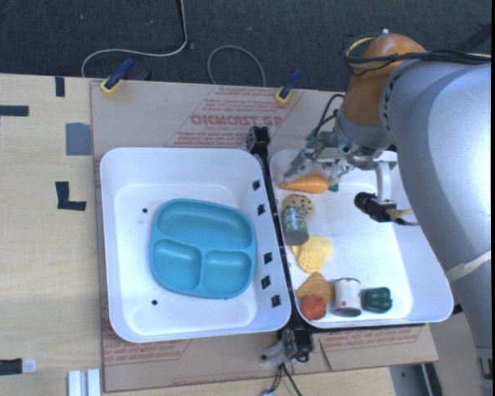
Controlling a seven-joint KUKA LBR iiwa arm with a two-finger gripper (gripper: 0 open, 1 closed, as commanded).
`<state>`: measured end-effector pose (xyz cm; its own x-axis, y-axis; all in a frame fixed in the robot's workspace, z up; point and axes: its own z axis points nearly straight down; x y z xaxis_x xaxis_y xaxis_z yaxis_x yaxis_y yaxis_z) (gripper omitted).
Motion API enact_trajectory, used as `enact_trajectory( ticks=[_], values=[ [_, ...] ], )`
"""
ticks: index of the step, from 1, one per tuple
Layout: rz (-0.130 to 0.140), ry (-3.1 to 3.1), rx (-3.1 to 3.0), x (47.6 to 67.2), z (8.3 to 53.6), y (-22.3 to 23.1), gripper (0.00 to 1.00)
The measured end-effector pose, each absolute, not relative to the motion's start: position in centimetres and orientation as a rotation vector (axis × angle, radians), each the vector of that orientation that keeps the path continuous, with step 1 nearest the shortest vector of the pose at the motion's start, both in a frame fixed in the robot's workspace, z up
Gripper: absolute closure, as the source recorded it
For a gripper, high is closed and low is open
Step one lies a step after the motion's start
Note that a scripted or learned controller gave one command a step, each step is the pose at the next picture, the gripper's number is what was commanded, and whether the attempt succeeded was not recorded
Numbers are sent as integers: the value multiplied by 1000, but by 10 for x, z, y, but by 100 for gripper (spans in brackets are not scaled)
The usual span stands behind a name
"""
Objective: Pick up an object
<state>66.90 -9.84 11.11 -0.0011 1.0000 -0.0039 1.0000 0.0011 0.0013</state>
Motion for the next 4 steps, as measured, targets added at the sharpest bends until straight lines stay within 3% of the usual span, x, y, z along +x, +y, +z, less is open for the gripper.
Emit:
enact_trajectory(
  ticks=[3,4],
  values=[
    [-6,2215,2220,670,91,-98,0],
    [7,2217,2215,666,91,-100,0]
  ],
)
